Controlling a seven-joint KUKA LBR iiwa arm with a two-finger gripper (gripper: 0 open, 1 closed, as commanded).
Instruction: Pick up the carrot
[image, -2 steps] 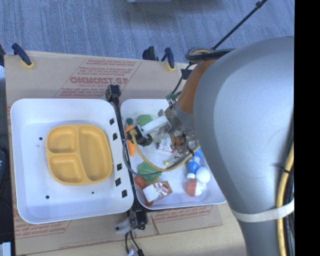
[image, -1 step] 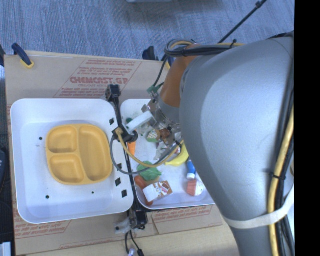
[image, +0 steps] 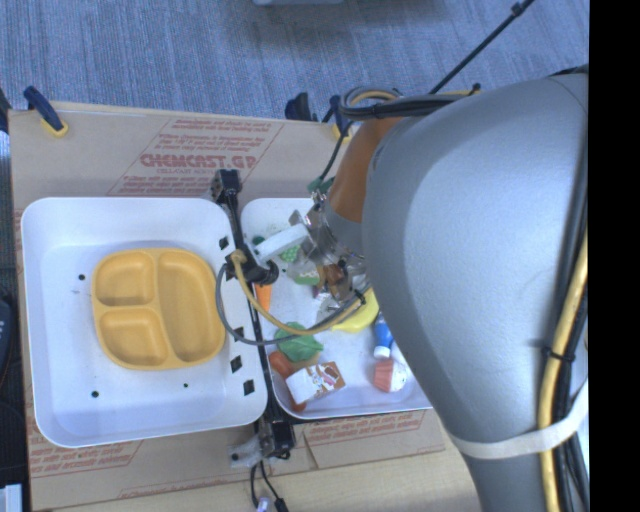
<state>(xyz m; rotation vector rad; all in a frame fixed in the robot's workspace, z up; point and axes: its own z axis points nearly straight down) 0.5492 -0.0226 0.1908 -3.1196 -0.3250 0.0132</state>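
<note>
We record smooth white plastic bins (image: 40, 300), a matt yellow plastic divided tray (image: 155, 305), printed brown cardboard (image: 150, 150) beneath, and a smooth, faintly glossy grey arm casing (image: 480, 250).

light: even, bright, diffuse | glare: white left bin (image: 40, 300) slightly washed out at frame left | shadows: soft, under grey arm (image: 480, 270) at right | focus: arm softly blurred; overall grainy, low resolution

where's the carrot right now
The carrot lies in the right-hand bin, hard against its left wall beside the black cable loop, just above a green leafy piece and below-left of the gripper.
</note>
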